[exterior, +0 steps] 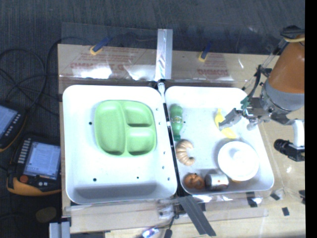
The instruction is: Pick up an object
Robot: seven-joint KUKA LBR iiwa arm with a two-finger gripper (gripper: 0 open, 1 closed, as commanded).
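Observation:
My gripper [237, 123] hangs open over the upper right part of the right bin [208, 95], with nothing held between its fingers. One grey finger [230, 118] crosses a yellow object [228, 132] that lies on the bin floor, partly hiding it. Just below is a round white bowl [238, 159]. Along the bin's left side lie a green bottle-like object [176, 119] and a tan ridged object [184, 151]. At the front are a brown-orange object [193, 181] and a small silver can [216, 181].
The left bin [79, 182] holds a green divided plate [125, 127]. A raised divider [167, 133] separates the two bins. The arm's orange band [292, 68] and grey wrist stand over the bench's right edge. Tablets and cables lie on the floor at the left.

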